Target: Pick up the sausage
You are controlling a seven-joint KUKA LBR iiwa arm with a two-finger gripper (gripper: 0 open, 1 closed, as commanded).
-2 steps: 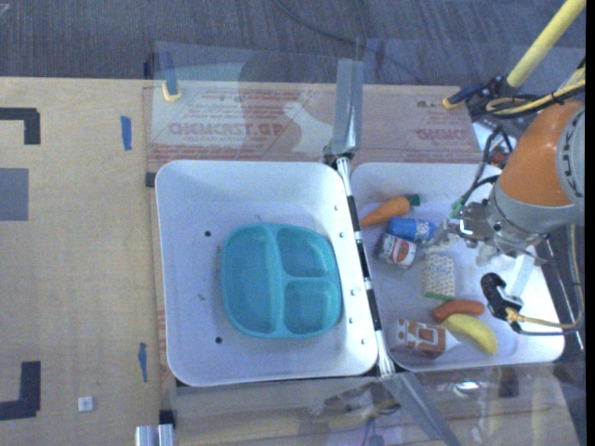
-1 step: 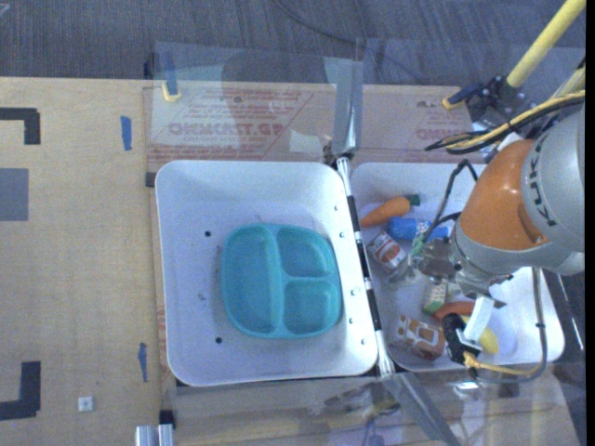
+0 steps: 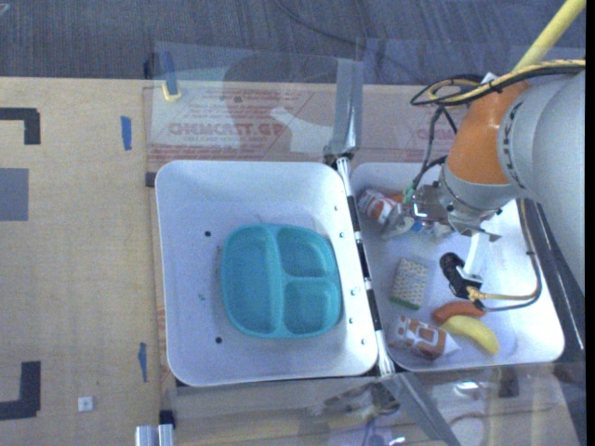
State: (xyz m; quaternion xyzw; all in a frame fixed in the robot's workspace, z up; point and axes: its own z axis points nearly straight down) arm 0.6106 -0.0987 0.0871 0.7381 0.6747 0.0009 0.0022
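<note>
tray (image 3: 279,280): teal
bins (image 3: 186,212): white
banana (image 3: 472,334): yellow
sausage (image 3: 457,310): reddish orange
sponge (image 3: 409,282): pale, speckled green
desk (image 3: 74,249): tan

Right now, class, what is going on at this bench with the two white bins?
A grey and orange arm reaches over the right bin, its pincer low near the bin's back left corner. The sausage lies apart from it toward the front, touching a banana. Nothing is lifted yet. The left bin holds a teal tray.
</note>
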